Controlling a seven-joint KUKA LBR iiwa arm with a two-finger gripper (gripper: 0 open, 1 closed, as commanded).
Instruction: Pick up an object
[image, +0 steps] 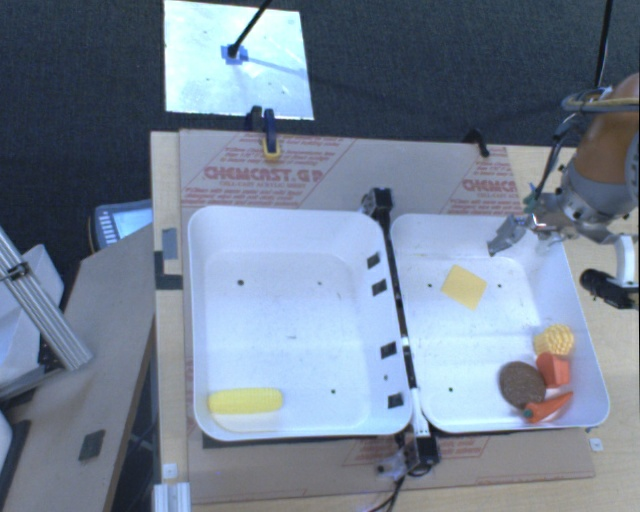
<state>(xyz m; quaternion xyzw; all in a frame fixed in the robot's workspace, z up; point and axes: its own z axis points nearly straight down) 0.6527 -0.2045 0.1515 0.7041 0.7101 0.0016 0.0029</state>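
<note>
Claw (508, 238) positioned above far right corner of right bin (440, 405), hung from grey arm (600, 170) with orange band; spread or pressed together: not discernible. Yellow square block (464, 286) lay just below-left of claw, apart from it. Corn cob (555, 340), orange pieces (553, 385) and brown disc (521, 383) clustered well below claw. Yellow banana-shaped item (245, 401) lay in left bin (215, 235), far left of claw

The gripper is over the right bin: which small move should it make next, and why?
Probably a short move toward the yellow square piece and down. The gripper hovers at the right bin's far edge, and that piece lies flat, alone and nearest, while the other items crowd the near right corner.
</note>
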